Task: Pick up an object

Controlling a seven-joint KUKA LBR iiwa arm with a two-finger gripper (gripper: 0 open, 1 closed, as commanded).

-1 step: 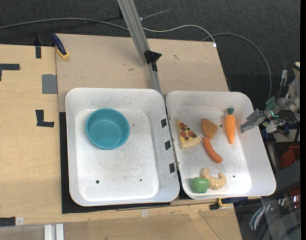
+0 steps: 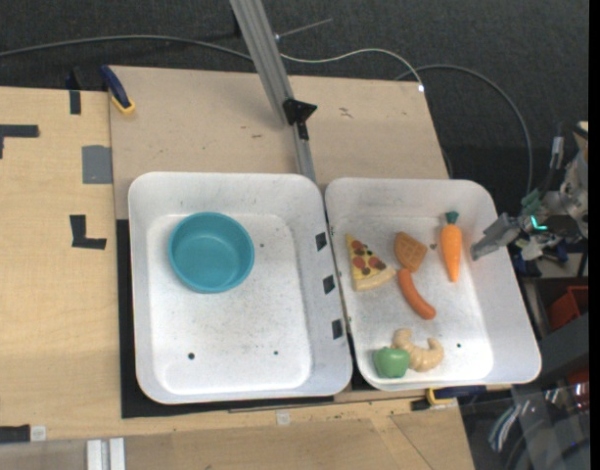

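The wooden bench [image 2: 45, 292] runs across the view, with a tan board [image 2: 211, 116] laid on it behind the bins and dark tape marks on its left part. A grey metal pole [image 2: 265, 52] slants down from the top to the rear gap between the two bins.

The left bin [image 2: 231, 351] is the larger shape, speckled with dark flecks. In it sits a teal bowl [image 2: 212, 252], upright, toward the bin's left rear.

The right bin [image 2: 476, 360] touches the left one along their shared edge and holds all the toy food. A toy carrot [image 2: 450, 248] lies lengthwise near the right wall, green top pointing to the rear. To its left lies a red sausage [image 2: 416, 295], slanting from upper left to lower right. Further left, near the shared edge, is a pizza slice [image 2: 368, 262]. Between the pizza slice and the carrot sits a small brown biscuit-like piece [image 2: 410, 250], just above the sausage's upper end. At the front of the bin a pale beige piece [image 2: 422, 351] curls beside a green round piece [image 2: 391, 362], the two touching.

The gripper [image 2: 490, 236] reaches in from the right, over the right rim of the right bin. It is a grey shape whose fingers are too blurred to judge, so its state cannot be told. Nothing is seen between them. The carrot is the nearest object, just to the gripper's left and apart from it; the other foods lie further left and toward the front.
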